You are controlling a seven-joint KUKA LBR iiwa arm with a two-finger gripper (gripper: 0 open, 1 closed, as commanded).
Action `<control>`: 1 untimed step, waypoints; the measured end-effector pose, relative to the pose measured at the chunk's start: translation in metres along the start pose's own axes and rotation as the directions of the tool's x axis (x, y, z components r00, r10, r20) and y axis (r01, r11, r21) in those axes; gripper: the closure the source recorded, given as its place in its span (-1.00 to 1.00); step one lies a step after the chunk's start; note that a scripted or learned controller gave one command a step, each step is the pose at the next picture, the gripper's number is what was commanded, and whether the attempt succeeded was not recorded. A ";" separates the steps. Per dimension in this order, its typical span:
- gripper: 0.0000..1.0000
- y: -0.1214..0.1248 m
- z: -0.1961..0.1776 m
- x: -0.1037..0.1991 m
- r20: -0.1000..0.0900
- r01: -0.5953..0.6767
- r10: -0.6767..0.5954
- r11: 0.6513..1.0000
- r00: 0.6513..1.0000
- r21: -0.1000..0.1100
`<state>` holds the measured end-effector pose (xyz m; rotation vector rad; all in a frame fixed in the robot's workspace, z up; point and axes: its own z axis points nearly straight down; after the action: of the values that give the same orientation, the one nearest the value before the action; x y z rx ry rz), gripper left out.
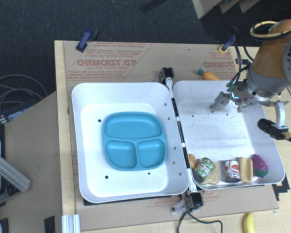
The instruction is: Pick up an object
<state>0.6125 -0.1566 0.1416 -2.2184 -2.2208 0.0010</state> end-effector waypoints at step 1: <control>-1.00 -0.044 0.058 0.044 0.000 0.000 0.000 1.000 1.000 0.000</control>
<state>0.5685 -0.1126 0.0837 -2.2189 -2.2205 0.0014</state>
